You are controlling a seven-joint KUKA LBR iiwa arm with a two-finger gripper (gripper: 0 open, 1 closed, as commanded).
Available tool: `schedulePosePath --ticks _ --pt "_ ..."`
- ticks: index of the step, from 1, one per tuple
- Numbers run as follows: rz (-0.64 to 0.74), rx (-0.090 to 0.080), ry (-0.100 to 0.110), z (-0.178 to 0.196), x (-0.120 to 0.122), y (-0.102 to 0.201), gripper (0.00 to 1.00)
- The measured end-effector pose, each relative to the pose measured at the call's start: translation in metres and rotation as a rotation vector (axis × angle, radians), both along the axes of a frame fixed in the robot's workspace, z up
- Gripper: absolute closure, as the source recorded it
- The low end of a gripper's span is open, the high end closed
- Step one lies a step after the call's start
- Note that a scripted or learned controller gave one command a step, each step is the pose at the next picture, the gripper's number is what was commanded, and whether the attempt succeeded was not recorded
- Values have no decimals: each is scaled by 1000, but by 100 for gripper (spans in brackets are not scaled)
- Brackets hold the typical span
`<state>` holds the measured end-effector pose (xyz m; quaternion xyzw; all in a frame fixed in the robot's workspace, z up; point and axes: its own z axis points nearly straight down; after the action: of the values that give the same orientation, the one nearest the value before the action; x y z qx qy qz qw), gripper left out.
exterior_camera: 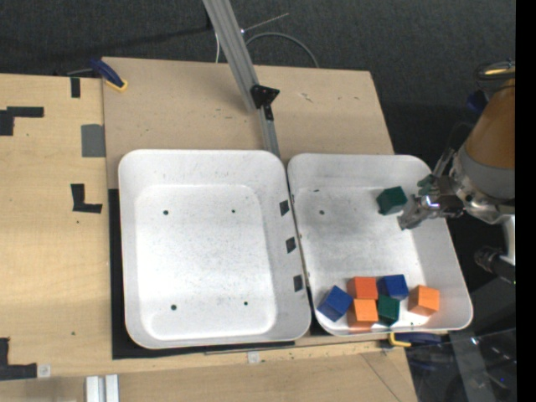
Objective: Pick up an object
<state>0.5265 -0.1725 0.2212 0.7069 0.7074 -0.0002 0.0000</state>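
Sitting in the right bin [435, 249], toward the right middle of the frame, the dark green block [391, 199] lay just left of the gripper [416, 214]. How far the gripper was open could not be told, and nothing showed in it.

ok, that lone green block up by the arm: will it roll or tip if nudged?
The green block looks cube-like with flat faces, so it will probably slide, not roll. It seems rigid and small, likely light. It sits apart from the cluster, so a push should move it freely across the right bin.
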Motion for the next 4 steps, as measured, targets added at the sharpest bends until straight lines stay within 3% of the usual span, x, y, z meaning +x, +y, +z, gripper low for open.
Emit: schedulePosePath --ticks 2,4 --pt "5 2 1 -4 32 92 100" --pt "6 2 0 -14 86 186 100"
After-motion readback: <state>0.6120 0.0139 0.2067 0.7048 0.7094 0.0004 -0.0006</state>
